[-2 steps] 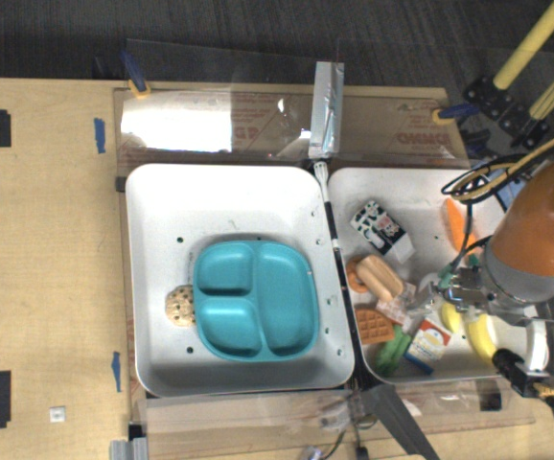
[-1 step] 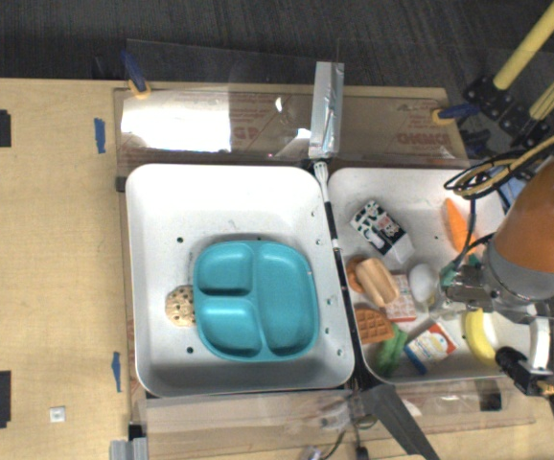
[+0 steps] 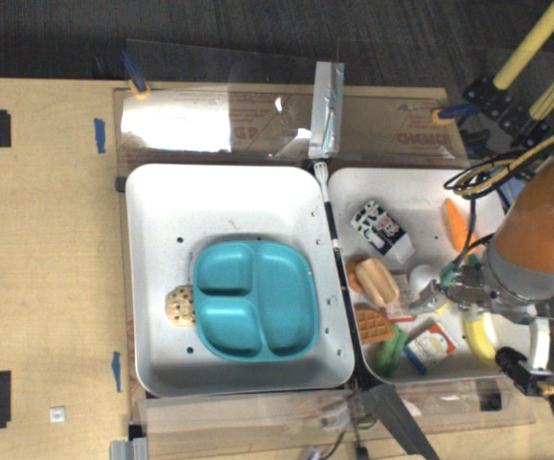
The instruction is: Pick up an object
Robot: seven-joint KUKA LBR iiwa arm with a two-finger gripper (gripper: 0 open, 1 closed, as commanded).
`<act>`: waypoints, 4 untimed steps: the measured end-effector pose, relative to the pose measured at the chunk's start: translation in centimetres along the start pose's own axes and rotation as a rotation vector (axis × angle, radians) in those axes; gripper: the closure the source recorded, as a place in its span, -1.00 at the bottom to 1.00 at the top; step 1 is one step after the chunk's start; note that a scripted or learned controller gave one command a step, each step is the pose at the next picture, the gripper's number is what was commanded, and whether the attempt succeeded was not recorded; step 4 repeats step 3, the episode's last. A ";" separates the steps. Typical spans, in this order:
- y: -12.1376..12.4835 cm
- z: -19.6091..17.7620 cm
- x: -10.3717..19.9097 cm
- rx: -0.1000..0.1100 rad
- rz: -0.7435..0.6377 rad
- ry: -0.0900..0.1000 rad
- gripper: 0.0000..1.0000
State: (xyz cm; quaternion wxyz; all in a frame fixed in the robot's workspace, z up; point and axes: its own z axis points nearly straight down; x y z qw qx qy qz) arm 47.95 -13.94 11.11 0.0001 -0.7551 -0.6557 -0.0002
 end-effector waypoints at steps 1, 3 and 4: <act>4.6 2.4 -2.6 -0.006 -0.089 -0.001 -1.00; 7.1 -10.7 8.8 -0.009 -0.137 0.003 1.00; 7.1 -10.7 8.8 -0.009 -0.137 0.003 1.00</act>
